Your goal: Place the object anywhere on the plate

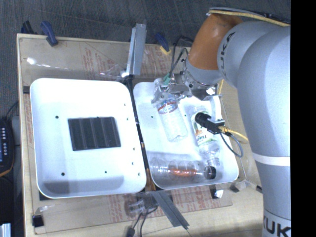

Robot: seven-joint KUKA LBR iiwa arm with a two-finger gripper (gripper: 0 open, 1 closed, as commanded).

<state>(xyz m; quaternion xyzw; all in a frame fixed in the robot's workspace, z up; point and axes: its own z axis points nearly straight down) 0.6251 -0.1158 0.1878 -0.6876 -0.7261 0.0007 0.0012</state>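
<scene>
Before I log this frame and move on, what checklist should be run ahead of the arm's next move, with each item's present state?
1. Plate located: ok, the dark ribbed plate lies in the left bin.
2. Plate surface free: ok, nothing rests on it.
3. Object in the fingers: cannot tell, the gripper sits over the top of a clear bottle in the right bin.
4. Other bottles out of the way: not ok, a second bottle and a third bottle lie close by.
5. Path between bins: cannot tell.
</scene>
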